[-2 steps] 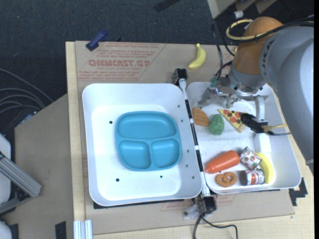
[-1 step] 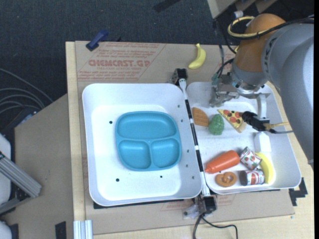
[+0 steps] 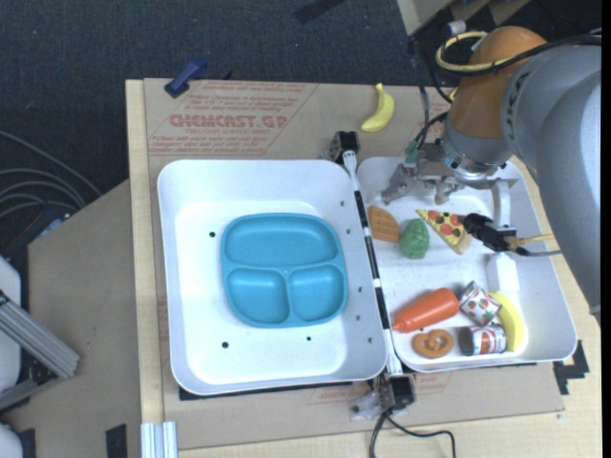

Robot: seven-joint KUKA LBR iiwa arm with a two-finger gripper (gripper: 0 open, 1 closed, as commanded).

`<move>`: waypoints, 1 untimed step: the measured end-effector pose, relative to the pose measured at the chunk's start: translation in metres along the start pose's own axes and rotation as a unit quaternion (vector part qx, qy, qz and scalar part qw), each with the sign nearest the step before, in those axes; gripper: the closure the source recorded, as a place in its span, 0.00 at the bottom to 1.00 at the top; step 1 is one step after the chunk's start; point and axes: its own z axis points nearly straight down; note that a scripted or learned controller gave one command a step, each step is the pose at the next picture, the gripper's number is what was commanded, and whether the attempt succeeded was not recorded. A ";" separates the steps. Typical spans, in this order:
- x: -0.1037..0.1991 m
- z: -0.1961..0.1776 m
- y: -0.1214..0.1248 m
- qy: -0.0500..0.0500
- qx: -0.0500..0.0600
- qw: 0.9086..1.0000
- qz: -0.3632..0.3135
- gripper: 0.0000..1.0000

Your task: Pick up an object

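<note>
Several toy foods lie in the right bin [image 3: 535, 342], any of them a candidate for picking. Toward its far side sit a flat brown bread-like slice [image 3: 383, 224], a knobbly green broccoli [image 3: 415, 239] and a triangular pizza wedge [image 3: 445, 225] with red dots, close together in a row. At the near side lie a smooth tapered orange carrot [image 3: 427, 309], a round brown disc with a red centre [image 3: 433, 343], a small crumpled red-and-white packet [image 3: 479, 303], a little dark can [image 3: 488, 340] on its side, and a curved yellow banana [image 3: 510, 321] along the packet's and can's right.

The gripper [image 3: 430, 181] hangs over the far end of that bin, just beyond the pizza, with metal prongs splayed beneath the grey wrist and orange band; whether it is clenched or released cannot be told, and nothing visible sits in it.

The left bin [image 3: 181, 256] is a shallow glossy white tray with rounded corners, holding a blue plastic plate [image 3: 284, 267] moulded into three compartments. Both bins rest on a tan board [image 3: 239, 117] printed with red lettering. A second yellow banana [image 3: 379, 111] lies on the board beyond the right bin, and a small blue block [image 3: 185, 76] rests at the board's far left edge. Dark carpet [image 3: 76, 84] surrounds the bench.
</note>
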 end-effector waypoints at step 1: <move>-0.010 0.010 -0.001 0.000 0.001 1.000 0.001 0.00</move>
